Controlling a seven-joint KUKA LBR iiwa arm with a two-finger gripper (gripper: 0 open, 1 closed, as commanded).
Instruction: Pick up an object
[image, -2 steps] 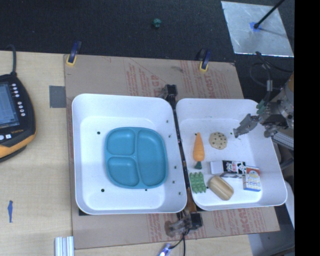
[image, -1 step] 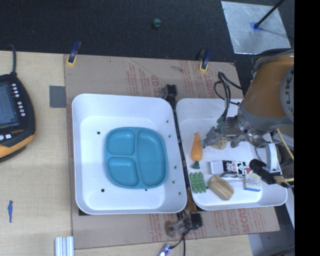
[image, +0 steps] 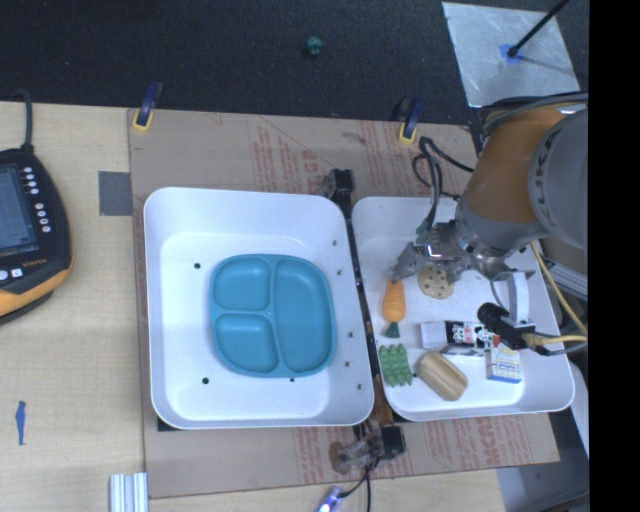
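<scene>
My gripper (image: 421, 259) hangs low over the upper middle of the right bin (image: 540, 400), under the grey and orange arm. Just below it lies a round tan cookie with dark spots (image: 436, 282), partly covered by the gripper. To the gripper's lower left is an orange carrot (image: 394, 298) with a green tip. Nothing is visibly held.
Lower in the right bin lie a green ridged block (image: 394, 363), a tan wooden cylinder (image: 441, 375), a small black and white box (image: 455, 335) and a blue and white packet (image: 505, 369). The left bin (image: 170, 300) holds a blue divided plate (image: 271, 314). A pendant (image: 25, 230) lies at far left.
</scene>
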